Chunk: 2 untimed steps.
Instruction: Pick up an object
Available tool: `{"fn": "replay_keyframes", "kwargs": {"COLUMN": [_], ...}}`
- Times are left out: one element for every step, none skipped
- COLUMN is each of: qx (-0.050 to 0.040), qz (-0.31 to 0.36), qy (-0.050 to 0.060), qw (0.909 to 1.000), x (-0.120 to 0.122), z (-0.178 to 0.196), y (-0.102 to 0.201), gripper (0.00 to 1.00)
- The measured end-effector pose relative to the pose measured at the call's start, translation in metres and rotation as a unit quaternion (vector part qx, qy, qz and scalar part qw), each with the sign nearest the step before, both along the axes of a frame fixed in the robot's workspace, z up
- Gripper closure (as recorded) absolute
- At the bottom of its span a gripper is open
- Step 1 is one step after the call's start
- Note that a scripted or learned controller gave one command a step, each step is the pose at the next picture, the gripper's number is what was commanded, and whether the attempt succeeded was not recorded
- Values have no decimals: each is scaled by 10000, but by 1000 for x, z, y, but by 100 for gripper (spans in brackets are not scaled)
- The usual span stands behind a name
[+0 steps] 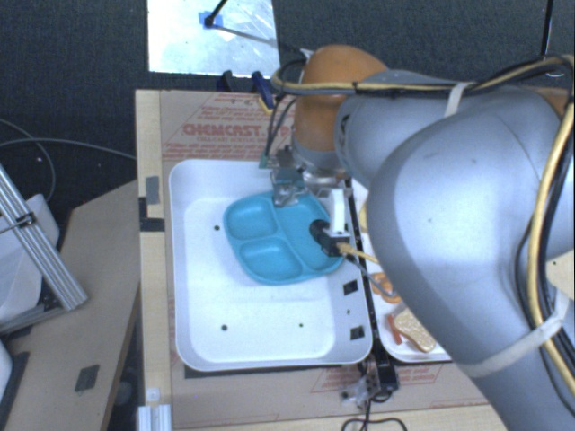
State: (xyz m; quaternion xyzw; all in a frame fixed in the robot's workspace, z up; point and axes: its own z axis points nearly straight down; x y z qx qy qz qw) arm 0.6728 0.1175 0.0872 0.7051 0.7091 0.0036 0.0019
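Note:
A blue divided plate [274, 239] lies in the left white bin [202, 285], toward its right side. My gripper [286, 192] hangs from the orange-banded wrist and comes down at the plate's far rim, touching or just over it. The big grey arm covers the fingers from this angle. In the right bin [395, 348], a tan toast-like piece [415, 332] and an orange ring-shaped item [384, 285] peek out below the arm.
The arm's grey body hides most of the right bin. A black divider strip [364, 285] runs between the bins. Cardboard [216, 124] lines the bench behind the bins, and a metal frame [36, 250] stands at far left.

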Motion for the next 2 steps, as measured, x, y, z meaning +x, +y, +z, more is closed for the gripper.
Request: {"fn": "replay_keyframes", "kwargs": {"qx": [-19, -7], "qz": [-44, -3], "qy": [-15, 36], "qw": [10000, 10000], "x": [-2, -47], "z": [105, 124], "y": [-64, -42], "gripper": [100, 100]}}
